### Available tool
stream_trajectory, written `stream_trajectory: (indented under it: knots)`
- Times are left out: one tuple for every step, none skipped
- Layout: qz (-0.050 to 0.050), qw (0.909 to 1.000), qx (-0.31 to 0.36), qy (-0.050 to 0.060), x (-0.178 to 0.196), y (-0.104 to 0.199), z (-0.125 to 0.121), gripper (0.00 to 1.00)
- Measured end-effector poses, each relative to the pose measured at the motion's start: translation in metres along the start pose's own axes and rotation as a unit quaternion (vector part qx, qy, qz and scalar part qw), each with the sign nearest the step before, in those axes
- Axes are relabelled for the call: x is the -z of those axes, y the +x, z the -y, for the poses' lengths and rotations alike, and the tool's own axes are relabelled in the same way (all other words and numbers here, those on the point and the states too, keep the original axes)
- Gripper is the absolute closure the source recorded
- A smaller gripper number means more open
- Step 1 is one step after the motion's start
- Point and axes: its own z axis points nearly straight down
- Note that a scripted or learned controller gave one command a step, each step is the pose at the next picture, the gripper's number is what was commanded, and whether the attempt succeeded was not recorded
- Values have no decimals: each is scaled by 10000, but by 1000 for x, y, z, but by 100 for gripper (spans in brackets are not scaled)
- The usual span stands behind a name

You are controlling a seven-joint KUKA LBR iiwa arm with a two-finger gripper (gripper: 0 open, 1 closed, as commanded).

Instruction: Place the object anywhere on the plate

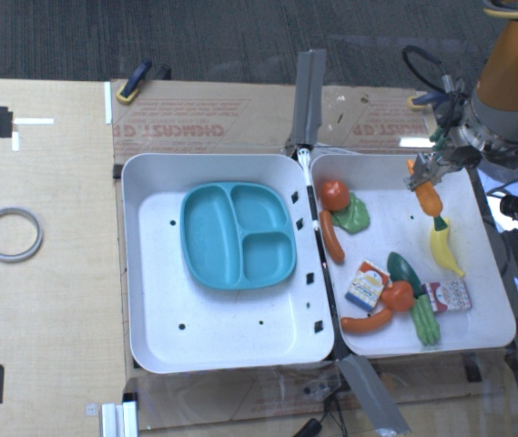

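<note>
The cardboard sheet (240, 116) under the bins carried red print, seen upside down and too blurred to read with confidence. A small white-and-blue carton (366, 286) and a red-and-white packet (450, 296) in the right bin (495, 330) bore labels too small to read.

The gripper (425, 176) hung over the upper right part of the right bin, fingers closed narrow on the top of an orange carrot (431, 199), which hung just above the yellow banana (444, 248).

The blue three-compartment plate (238, 235) lay in the left bin (149, 335), well apart from the carrot.

Other contents of the right bin:
- tomato (334, 192) touching a green leaf piece (354, 215)
- sausage (332, 238) by the divider
- second sausage (366, 322) at the lower edge
- green cucumber (426, 318).

A tape roll (8, 234) lay on the table (49, 335) at left.
</note>
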Motion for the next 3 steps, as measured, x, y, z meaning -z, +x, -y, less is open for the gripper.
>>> stream_trajectory:
  knots:
    - [0,9918,1278,-15,-25,72,-50,100]
    - [0,9918,1277,-15,-25,72,-50,0]
    - [-6,9949,-1013,6,-25,186,-56,0]
